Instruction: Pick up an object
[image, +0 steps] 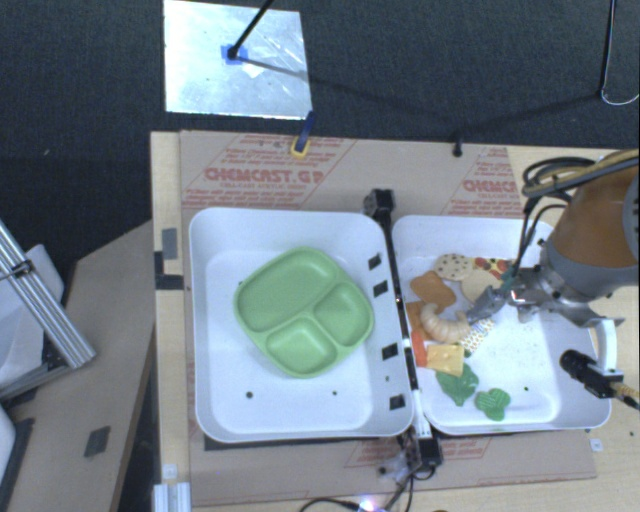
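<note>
The right bin (540, 385) holds several toy foods. A speckled cookie (452, 266) and a brown piece (432, 288) lie at its far left. A cream curved piece (443, 325) lies below them, then a yellow wedge (446, 357) and two green pieces (457, 385) (492, 403). My gripper (487, 305) reaches in from the right, low over the bin, its tip just right of the cream piece. Nothing shows as lifted off the bin floor. The arm's orange band (592, 225) hangs over the bin's right side.
The left bin (215, 330) holds a green divided plate (303, 310). A black divider with clips (395, 310) runs between the bins. A black bracket on the arm (588, 372) sits over the right bin's right rim. A red and white piece (493, 267) lies near the far wall.
</note>
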